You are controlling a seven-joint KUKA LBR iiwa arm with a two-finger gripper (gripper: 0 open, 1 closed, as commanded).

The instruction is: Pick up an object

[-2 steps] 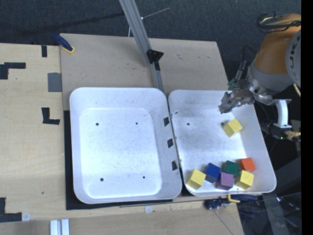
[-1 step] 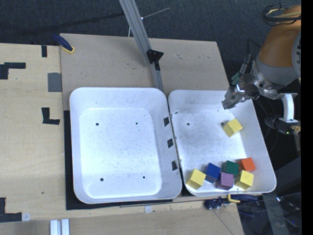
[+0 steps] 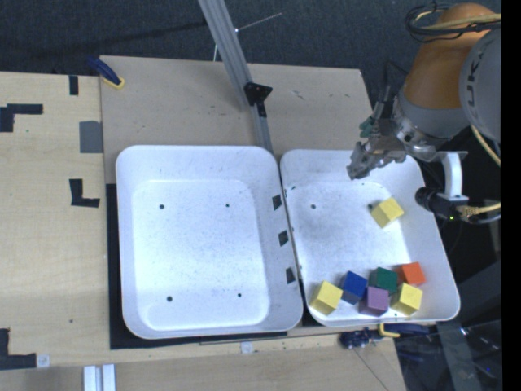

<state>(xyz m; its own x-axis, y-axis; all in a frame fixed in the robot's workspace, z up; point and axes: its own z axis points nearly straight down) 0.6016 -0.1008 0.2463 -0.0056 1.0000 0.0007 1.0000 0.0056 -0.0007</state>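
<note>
Fingers (image 3: pixel 359 168), open or closed you can't tell, hover over the right bin (image 3: pixel 326 169), nearest the lone yellow cube (image 3: pixel 388 212).

Arm (image 3: pixel 456 72) showing grey casing, broad orange band above wrist; black and yellow cables looping alongside; small dark metallic hand (image 3: pixel 362 163).

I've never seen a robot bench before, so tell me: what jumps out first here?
The big grey arm with its orange band reaches in from the right, its gripper over the far edge of the right bin. Bright blocks cluster at that bin's near edge, led by a blue block, and one yellow block lies apart.
</note>
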